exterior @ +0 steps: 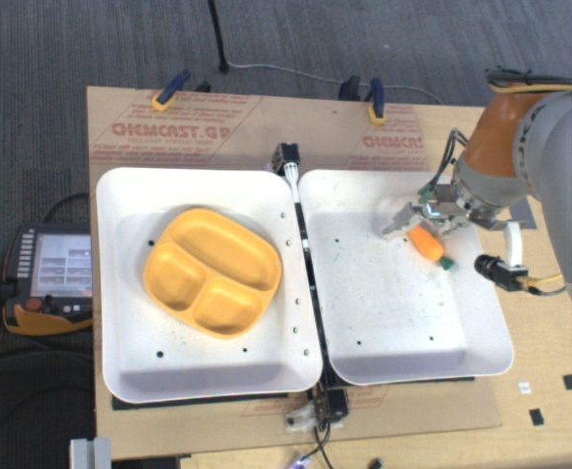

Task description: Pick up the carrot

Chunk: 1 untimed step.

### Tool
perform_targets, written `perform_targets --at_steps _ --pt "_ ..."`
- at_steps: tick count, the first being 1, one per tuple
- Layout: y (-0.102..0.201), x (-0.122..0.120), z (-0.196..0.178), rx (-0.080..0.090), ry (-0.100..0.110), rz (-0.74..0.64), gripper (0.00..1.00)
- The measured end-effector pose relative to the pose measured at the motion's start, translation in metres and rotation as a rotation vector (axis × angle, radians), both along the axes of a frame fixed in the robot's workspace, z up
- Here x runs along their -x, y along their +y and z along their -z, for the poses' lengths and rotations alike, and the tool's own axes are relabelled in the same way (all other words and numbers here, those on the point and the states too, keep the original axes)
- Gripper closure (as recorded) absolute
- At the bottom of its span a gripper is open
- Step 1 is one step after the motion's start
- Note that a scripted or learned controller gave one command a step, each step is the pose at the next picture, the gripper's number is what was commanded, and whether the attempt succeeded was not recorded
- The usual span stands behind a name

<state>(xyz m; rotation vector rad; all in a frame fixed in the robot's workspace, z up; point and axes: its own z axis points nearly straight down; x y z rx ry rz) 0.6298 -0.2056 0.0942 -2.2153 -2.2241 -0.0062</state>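
**Carrot pickup: gripper low over the target in the right bin**

Carrot [426, 243], orange with a small green tip at its lower-right end, lies on the floor of the right bin [403, 350], in the upper right part, near the far wall. It lies aslant, running from upper left to lower right. The gripper [424, 219] hangs directly above the carrot's upper end, its grey metal parts spreading to either side; the arm [506, 154] enters from the right. Whether the fingers stand apart or closed cannot be told from this view, and nothing shows the carrot clamped between them, so the grasp is best judged as not yet secured.

For a sound grasp, the fingers should straddle the carrot across its narrow width, near the middle of the orange body instead of the tapered green end, where it would likely slip out. Descent should stop just short of the bin floor, closure should be complete before any lift, and the lift should go straight up.

The left bin [119, 360] bears a yellow divided tray [212, 272], well apart from the work.
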Motion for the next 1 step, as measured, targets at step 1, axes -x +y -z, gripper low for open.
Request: perform_targets --at_steps 1 --pt "-0.0011 0.0002 -0.0098 0.004 0.000 -0.001 1.00"
